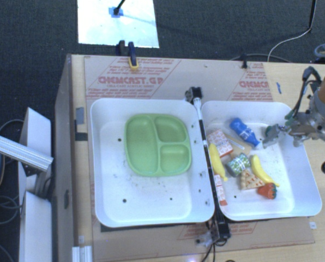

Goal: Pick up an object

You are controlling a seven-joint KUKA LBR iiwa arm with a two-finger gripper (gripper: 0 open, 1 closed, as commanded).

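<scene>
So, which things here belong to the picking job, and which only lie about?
Job:
- tool
- blue bottle
- two bananas
- strawberry
- right bin

Lying about:
- green divided plate
- left bin
- blue clamp

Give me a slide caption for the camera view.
Hand hovers over the right bin of toy food; green tray sits in the left bin.

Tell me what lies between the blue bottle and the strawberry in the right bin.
In the camera view, one banana lies between the blue bottle and the strawberry, slanting toward the strawberry.
</scene>
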